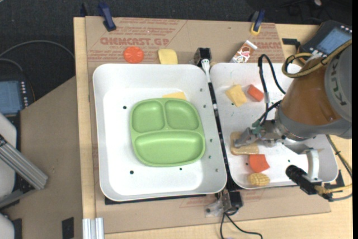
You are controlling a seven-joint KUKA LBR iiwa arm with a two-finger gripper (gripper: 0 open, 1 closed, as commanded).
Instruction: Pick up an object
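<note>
Camera view: a tan, bread-like piece (244,149) lies in the right bin (330,173), near its left wall, long axis roughly left to right. The claw (250,137) sits directly over it, touching or nearly so; whether it is open, closed or gripping cannot be told. Just below lie an orange block (258,163) and a corn cob (258,179); above, a yellow wedge (236,94) and red piece (255,93). The left bin (112,176) holds a green divided plate (166,132).
</note>
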